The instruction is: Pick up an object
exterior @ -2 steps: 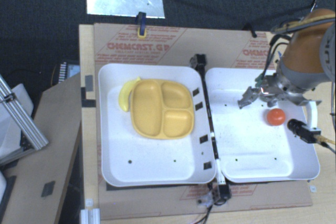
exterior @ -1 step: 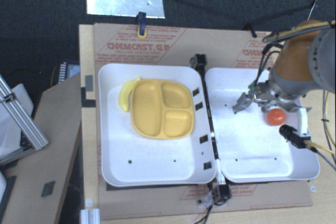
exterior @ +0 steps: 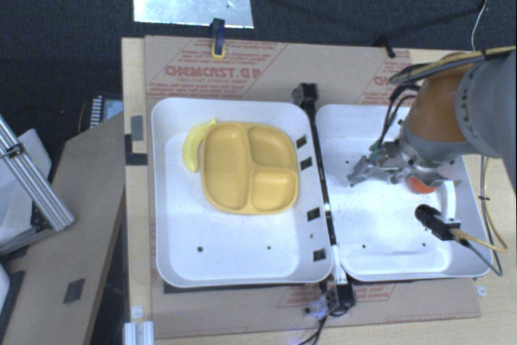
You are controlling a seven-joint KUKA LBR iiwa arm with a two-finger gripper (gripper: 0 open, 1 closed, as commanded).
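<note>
The shallow white right bin (exterior: pixel 388 248) holds a small orange-red rounded object (exterior: pixel 419 184) near its right wall, partly hidden under the grey arm. The metal gripper (exterior: pixel 360 172) hangs low over the bin's middle, to the left of that object and with nothing seen in its grasp; whether it is spread or closed I cannot tell. The shallow white left bin (exterior: pixel 210 256) holds a yellow plastic three-compartment plate (exterior: pixel 246 167), with a curved yellow banana-shaped piece (exterior: pixel 192 146) touching its left edge. Both bins rest on a printed brown cardboard sheet (exterior: pixel 212 70)

Well left of the tool (exterior: pixel 361 171) lies a flat yellow divided plate (exterior: pixel 246 167), a curved yellow piece (exterior: pixel 192 146) against its far edge; a small orange thing (exterior: pixel 420 184) sits just right.
</note>
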